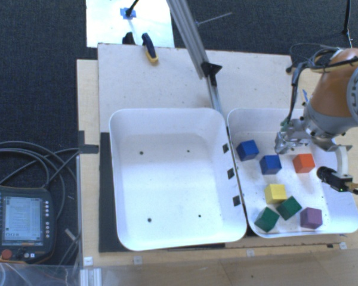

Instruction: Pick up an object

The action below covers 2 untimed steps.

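My arm (346, 88) is cut off by the right edge. My wrist hides part of the right bin's (346, 219) far rim. The pendant's (21, 222) screen is too small to read.

Gripper (284, 143) sits low over the right bin (346, 219), just above-right of a blue cube (270, 164). Second blue cube (247, 149) to its left, orange cube (304, 162) just right-below. Further below it: yellow cube (275, 192), two green cubes (289, 207) (267, 218), purple cube (311, 217). Left bin (122, 177) well left of the gripper.
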Tool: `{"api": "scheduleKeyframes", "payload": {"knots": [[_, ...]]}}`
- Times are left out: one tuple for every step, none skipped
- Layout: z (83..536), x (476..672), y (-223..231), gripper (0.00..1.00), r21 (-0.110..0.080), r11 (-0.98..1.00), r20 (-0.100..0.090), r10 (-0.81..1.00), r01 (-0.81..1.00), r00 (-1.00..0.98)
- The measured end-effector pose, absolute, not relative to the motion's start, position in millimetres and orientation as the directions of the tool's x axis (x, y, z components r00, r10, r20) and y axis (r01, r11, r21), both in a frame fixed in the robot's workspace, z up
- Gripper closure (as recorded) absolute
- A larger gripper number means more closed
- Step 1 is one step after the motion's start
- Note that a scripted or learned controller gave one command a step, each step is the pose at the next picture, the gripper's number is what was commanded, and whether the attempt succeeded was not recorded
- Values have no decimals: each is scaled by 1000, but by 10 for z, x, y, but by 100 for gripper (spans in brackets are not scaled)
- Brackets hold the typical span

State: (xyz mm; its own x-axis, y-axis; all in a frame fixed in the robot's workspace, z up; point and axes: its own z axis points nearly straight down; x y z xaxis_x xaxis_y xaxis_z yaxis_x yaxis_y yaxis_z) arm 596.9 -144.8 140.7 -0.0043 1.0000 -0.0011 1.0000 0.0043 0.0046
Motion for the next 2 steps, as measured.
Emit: {"api": "scheduleKeyframes", "payload": {"knots": [[1885, 5912, -1487, 100, 7, 2, -2, 1000, 1000, -2], [2513, 5898, -1553, 100, 9, 3, -3, 1000, 1000, -3]]}}
